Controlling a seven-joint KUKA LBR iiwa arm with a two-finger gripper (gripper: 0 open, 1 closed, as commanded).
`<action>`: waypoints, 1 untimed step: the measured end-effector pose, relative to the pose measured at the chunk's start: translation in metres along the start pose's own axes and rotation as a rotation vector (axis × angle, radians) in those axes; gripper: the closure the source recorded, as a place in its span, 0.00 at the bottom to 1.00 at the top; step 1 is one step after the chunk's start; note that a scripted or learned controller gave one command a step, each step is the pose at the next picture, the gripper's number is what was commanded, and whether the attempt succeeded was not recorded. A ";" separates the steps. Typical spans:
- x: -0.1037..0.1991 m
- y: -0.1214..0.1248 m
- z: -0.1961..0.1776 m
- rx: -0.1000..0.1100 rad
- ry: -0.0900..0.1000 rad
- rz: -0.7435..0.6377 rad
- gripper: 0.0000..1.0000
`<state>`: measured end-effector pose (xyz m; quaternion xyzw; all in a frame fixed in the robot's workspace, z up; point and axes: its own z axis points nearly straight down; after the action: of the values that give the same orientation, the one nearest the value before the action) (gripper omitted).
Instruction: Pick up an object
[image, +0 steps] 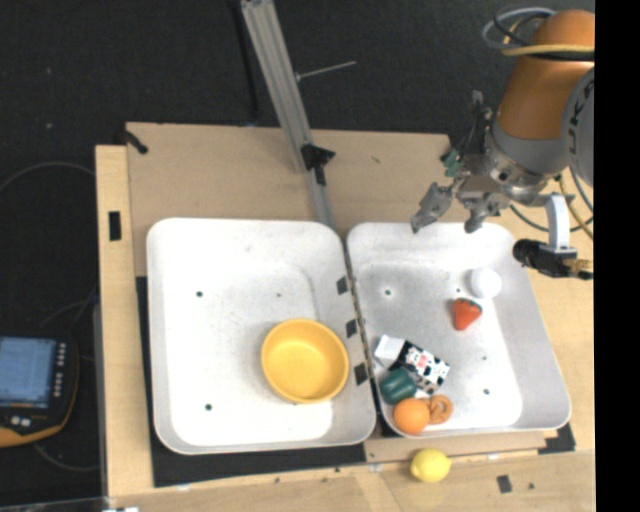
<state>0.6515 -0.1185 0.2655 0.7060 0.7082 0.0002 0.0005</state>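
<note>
My gripper (447, 215) hangs over the far edge of the right bin (520, 380), fingers spread open with nothing between them. Below it in the right bin lie a white ball (484, 282) and a red strawberry-like piece (466, 315), well apart from the fingertips. At that bin's near left corner cluster a white block (388, 351), a black-and-white spotted box (428, 368), a dark green piece (397, 383), an orange fruit (411, 416) and a small brown piece (439, 407). A yellow bowl (304, 359) sits in the left bin (200, 270).
A yellow lemon (430, 465) lies on the bench outside the right bin's front edge. A grey metal pole (290, 105) slants down to the divider between the bins. A black fitting (545, 257) sticks out at the right bin's right edge. A handheld pendant (32, 385) sits at far left.
</note>
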 end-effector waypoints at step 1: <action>0.000 0.000 0.000 0.000 0.000 0.000 0.00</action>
<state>0.6514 -0.1187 0.2655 0.7060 0.7083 0.0000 0.0007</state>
